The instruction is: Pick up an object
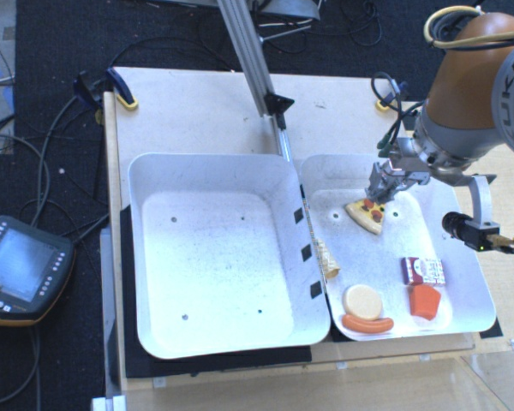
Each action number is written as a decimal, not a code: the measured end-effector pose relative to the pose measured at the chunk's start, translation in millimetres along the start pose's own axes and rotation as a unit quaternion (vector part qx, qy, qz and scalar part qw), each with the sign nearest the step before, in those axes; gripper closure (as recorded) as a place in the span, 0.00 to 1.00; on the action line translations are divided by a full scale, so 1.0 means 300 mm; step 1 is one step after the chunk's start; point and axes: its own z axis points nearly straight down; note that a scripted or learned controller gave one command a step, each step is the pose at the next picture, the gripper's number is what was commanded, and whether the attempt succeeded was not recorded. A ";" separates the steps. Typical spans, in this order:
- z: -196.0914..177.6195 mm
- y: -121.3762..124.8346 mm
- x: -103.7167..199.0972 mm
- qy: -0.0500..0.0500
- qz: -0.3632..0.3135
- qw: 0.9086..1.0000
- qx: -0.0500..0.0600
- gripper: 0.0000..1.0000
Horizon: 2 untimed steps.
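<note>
The arm [467, 92] reaches in from the right, tool [382, 188] pointing down.

pizza slice [366, 213]: yellow wedge with red toppings, flat, upper middle of right bin
hot dog [367, 323]: near front rim
round bun [363, 301]: just behind it
red block [425, 301]: front right
red-and-white packet [422, 271]: behind block
</note>
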 end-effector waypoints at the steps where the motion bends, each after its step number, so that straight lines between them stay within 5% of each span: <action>1: -0.016 0.014 0.169 0.000 -0.001 1.000 0.000 1.00; 2: 0.019 0.062 0.367 0.000 -0.001 1.000 0.000 1.00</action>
